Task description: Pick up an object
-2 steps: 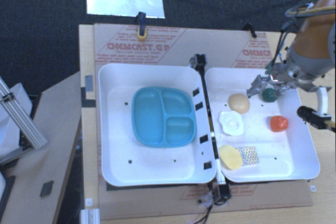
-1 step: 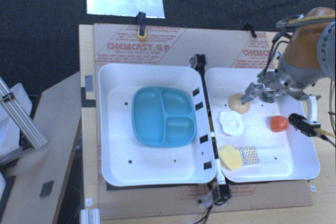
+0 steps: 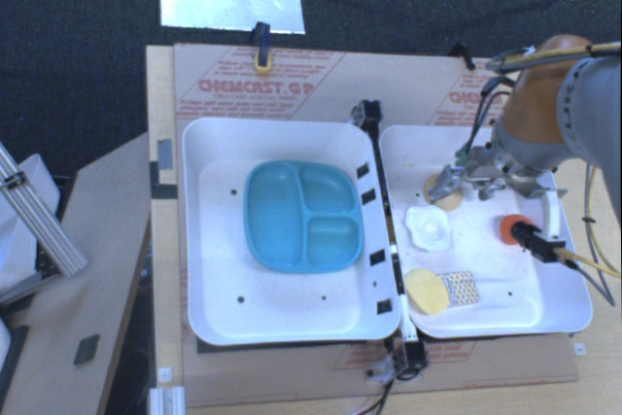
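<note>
The right bin (image 3: 554, 306) holds several small items. A white fried-egg piece (image 3: 428, 228) lies near its left wall, with a tan round piece (image 3: 448, 200) just behind it. An orange-red piece (image 3: 511, 228) lies to the right, and a yellow disc (image 3: 425, 291) sits beside a checkered cracker (image 3: 460, 288) at the front. My gripper (image 3: 459, 181) hangs low over the back of this bin, right above the tan piece. I see nothing lifted off the bin floor.
In the left bin (image 3: 209, 238) lies a blue divided plate (image 3: 301, 216). A black divider (image 3: 381, 209) runs between the two bins. The grey arm with its orange band (image 3: 544, 102) reaches in from the right over the right bin's back corner.
</note>
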`<state>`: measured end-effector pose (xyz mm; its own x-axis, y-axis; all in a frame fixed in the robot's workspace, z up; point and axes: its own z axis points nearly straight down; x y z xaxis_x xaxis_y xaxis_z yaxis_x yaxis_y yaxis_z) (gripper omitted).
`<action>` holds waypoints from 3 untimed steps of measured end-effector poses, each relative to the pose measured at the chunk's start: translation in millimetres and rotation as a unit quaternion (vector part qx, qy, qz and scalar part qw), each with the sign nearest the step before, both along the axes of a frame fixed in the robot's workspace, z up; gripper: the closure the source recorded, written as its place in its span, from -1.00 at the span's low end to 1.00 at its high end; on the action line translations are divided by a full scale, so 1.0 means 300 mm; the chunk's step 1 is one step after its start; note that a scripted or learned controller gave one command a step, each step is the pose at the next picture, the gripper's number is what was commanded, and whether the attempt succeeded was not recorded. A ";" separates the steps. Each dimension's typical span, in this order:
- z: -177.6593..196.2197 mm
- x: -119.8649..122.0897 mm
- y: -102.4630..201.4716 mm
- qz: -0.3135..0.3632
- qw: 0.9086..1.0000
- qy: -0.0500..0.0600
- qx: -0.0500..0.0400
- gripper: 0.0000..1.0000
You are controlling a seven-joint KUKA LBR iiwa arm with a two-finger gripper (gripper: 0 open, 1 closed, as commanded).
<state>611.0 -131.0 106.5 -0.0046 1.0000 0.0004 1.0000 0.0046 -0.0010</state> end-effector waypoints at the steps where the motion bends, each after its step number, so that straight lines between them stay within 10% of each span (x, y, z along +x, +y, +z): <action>1: 0.045 0.004 -0.002 0.000 1.000 -0.003 -0.001 1.00; 3: 0.470 0.033 -0.026 0.000 1.000 -0.005 -0.001 1.00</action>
<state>620.7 -138.9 247.6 -0.0047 1.0000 -0.0023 1.0000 0.0048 0.0082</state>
